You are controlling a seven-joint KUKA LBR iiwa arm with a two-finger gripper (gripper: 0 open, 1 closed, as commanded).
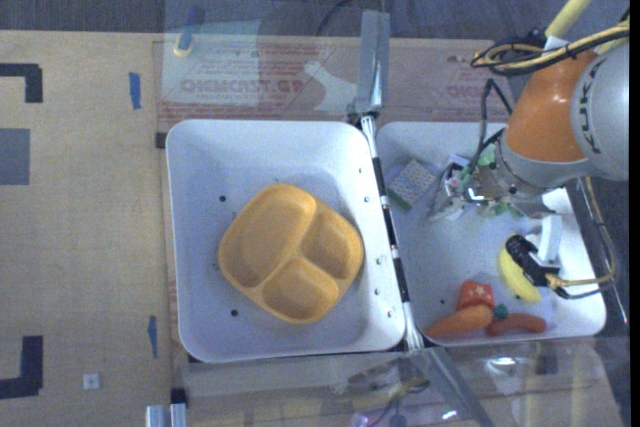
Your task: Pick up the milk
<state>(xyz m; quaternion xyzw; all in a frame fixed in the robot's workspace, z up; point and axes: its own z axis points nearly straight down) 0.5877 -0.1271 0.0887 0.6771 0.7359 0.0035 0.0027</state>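
Milk (410,181) (likely the small grey carton): lies just left of gripper (456,199), right bin (440,260); grip state unreadable.

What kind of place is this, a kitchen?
Probably a robot lab, not a kitchen: a robot arm reaches over a white bin of toy-like food, and blue tape marks the bench.

Yel. tray (290,252): smooth plastic, sl. gloss. White bins (200,177): matt plastic. Bench (80,245): wood.

milk (410,181), apparently grey speckled box, right bin's (592,319) upper-left corner
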